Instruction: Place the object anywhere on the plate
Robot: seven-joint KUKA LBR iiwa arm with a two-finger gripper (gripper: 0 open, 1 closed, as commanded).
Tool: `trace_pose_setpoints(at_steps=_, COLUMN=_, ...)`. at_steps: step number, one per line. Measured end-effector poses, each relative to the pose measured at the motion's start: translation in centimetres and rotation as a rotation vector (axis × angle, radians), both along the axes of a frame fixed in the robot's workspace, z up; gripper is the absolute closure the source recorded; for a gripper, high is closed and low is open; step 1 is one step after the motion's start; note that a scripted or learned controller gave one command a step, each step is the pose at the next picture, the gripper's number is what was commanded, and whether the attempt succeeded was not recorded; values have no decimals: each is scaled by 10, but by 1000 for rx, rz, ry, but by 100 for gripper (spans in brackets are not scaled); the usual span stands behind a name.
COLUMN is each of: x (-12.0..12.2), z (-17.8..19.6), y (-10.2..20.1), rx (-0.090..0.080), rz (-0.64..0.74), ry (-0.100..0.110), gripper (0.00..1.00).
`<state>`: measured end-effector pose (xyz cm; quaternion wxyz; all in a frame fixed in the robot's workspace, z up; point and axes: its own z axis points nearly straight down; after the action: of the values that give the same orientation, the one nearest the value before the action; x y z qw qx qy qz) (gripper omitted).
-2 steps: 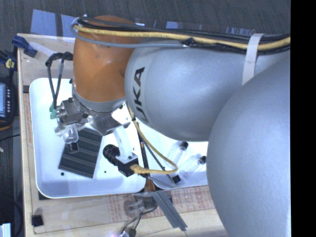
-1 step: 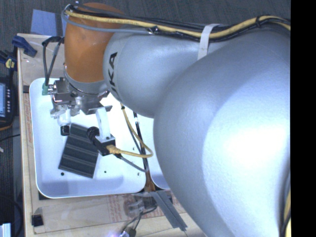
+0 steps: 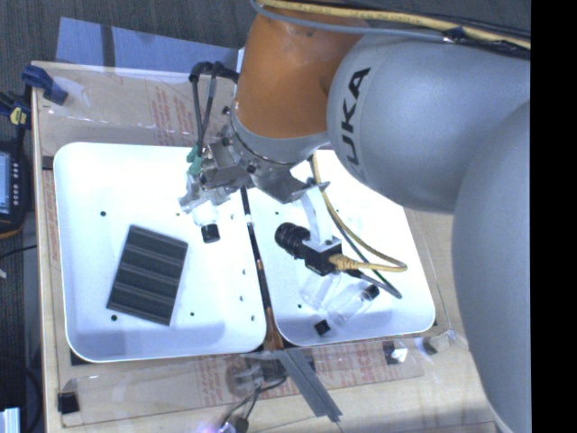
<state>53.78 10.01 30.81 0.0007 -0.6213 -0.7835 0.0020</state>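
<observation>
At the left of the frame is the left bin (image 3: 81, 242), and in its lower left part lies a dark ribbed plate (image 3: 149, 273), flat and a little turned; I judge this is the plate where the object must go. Nothing lies on it now. Moving right, near the upper middle of the frame, the gripper (image 3: 206, 207) hangs over the right side of this bin, close to the dividing edge between the bins, well apart from the plate. A small dark piece (image 3: 210, 234) shows just under its tip, but I cannot tell if it is held or lying on the bin floor, nor how far the fingers are open. In the right bin (image 3: 397, 242) there is a clear plastic thing (image 3: 338, 298), partly hidden by the arm (image 3: 397, 88), which reaches in from the right. Which of these is the object, I cannot say surely.
</observation>
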Motion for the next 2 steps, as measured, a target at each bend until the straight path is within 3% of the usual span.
trace_pose_setpoints(at_steps=1, x=-63, z=-107, y=70, rx=-3, rz=-90, ry=5, gripper=100)
trace_pose_setpoints(at_steps=2, x=-53, z=26, y=27, rx=0, rz=-137, ry=-2, gripper=100)
